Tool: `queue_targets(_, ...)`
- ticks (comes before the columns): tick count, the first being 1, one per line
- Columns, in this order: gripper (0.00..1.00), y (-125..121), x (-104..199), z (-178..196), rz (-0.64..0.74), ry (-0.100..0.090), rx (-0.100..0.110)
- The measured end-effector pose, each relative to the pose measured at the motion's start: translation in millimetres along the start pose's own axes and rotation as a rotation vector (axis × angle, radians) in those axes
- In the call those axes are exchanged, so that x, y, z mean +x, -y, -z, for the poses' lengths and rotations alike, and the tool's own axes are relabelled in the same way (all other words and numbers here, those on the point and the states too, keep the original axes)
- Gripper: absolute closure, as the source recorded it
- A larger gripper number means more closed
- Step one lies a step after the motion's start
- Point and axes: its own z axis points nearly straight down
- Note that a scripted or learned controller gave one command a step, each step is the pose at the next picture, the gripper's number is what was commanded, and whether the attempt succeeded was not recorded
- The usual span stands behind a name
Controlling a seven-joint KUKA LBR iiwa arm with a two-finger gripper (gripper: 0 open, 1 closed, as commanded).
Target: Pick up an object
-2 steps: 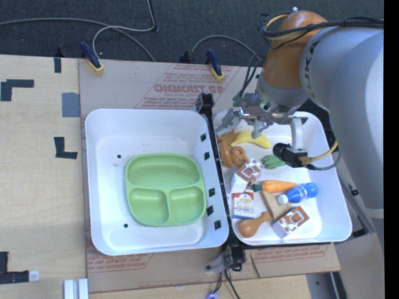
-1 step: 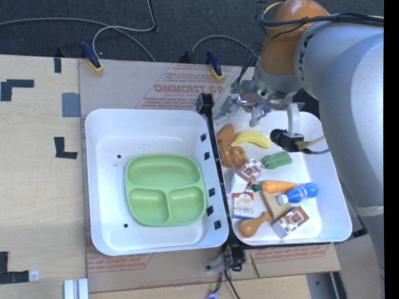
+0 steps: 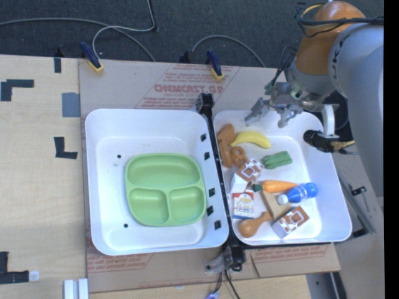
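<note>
Small toys (image 3: 262, 185) — banana, carrot, bottle, cartons — clustered in the right bin (image 3: 330, 185).

Robotics lab: clamped cardboard (image 3: 187, 89), taped bench (image 3: 37, 167), trailing cables (image 3: 124, 30).

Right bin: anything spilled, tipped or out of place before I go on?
Nothing stands out. The toys, among them the banana, carrot and blue bottle, lie jumbled but inside the right bin. The green plate sits flat in the left bin.

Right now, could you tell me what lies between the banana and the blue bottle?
In the camera view, a green pickle and an orange carrot lie between the banana and blue bottle.
</note>
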Motion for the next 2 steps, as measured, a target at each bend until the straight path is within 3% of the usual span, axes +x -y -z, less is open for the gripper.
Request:
queue_targets(1, 0.00, 44.9, 14.0, -90.1, 0.004, -0.003, 0.002)
queue_targets(2, 0.00, 41.9, 16.0, -96.4, 0.003, -0.002, -0.002)
